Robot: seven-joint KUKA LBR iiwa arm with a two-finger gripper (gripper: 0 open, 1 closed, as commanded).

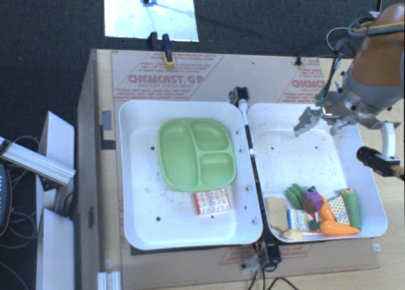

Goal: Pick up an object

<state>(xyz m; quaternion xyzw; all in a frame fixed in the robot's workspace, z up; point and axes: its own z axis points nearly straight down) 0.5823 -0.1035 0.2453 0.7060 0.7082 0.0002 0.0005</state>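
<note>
A flat bench topped with a brown protective sheet printed in red lettering (190, 73) is seen from above. Two shallow white plastic bins are set on it side by side, touching along their inner rims. The left white bin (136, 175) is placed toward the bench's left half, the right white bin (278, 124) toward its right half. A small black and yellow clamp (166, 48) is fixed at the bench's far edge. A black clip (239, 95) is seated where the two bins meet at the far side.
</note>
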